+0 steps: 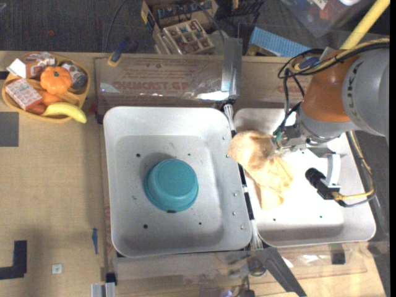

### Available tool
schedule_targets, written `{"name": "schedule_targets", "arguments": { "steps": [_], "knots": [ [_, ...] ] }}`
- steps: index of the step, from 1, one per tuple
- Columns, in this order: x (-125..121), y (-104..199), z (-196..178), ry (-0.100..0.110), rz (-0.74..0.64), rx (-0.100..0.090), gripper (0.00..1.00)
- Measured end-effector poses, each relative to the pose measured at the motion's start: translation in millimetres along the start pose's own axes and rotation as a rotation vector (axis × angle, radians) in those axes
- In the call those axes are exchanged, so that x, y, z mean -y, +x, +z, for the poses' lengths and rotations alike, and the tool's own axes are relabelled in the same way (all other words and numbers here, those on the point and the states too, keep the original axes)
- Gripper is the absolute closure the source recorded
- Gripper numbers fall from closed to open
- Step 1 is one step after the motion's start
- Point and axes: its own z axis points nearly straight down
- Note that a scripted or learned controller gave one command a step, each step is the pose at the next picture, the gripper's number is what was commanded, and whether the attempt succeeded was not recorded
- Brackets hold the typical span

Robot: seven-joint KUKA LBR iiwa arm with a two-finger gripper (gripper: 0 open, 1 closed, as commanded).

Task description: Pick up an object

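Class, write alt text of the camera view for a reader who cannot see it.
A grey robot arm with an orange band reaches into the right white bin, its gripper at a crumpled pale yellow cloth. An upturned teal plastic bowl sits in the left white bin.

Crumpled tan cloth point(265, 163) draped over right bin's left edge.

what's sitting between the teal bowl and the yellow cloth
In the camera view, bare white bin floor, then the two bins' adjoining rims, lie between the teal bowl and the yellow cloth.
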Motion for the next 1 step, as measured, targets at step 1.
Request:
{"name": "schedule_targets", "arguments": {
  "steps": [1],
  "knots": [
    [0.2,-0.7,-0.1,0.0,0.0,0.001,0.0]
  ]
}}
